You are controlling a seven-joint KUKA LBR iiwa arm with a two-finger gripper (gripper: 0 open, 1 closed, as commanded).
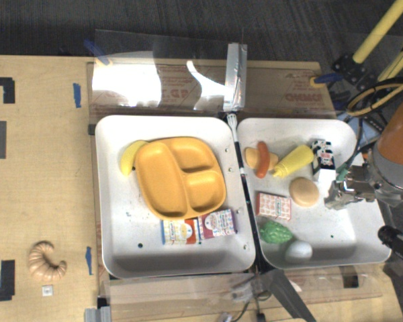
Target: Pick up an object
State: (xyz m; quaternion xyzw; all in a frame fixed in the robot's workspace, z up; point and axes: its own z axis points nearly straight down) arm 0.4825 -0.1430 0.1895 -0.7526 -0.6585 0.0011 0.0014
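1. Metal-grey, your tool (341,192) hung over the right bin (336,243); you couldn't tell whether it was spread or closed.
2. Your nearest object, a tan bun (304,192), sat just beside it, ungripped.

Right bin crowded at left, open floor at right.
Right bin (363,247): hot dog (260,158), mustard bottle (294,160), bun (304,192), pink card (274,206), green piece (276,232), white egg (299,249) pack the left half; bare floor right of the bun. Left bin (114,233): orange tray (181,176) fills the centre, bare floor at lower left.
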